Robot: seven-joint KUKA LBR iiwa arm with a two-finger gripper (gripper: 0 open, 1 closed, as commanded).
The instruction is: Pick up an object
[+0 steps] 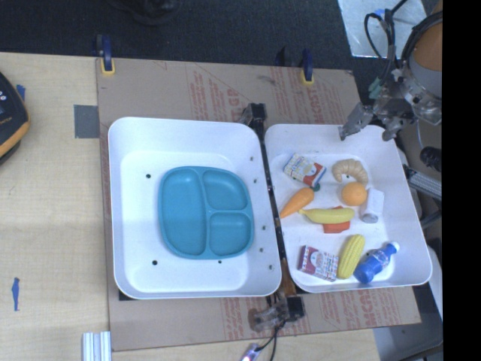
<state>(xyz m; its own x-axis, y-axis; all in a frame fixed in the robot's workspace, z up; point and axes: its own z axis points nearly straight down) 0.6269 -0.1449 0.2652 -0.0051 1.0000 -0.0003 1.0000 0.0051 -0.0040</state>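
Grey arm, splayed gripper [368, 128] over right bin's [413, 201] far rim.

Blue 3-compartment tray [207, 211] in left white bin [128, 201], blue clamps [106, 53] on cardboard sheet [225, 89]

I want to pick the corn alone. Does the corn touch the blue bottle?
Touching. In the camera view the corn lies directly against the blue bottle, with no white bin floor between them.

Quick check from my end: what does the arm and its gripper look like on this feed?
The grey arm carries an orange band above the wrist. Black cables loop beside it. The gripper is grey metal with two thin dark fingers, set over the white bin's upper edge.
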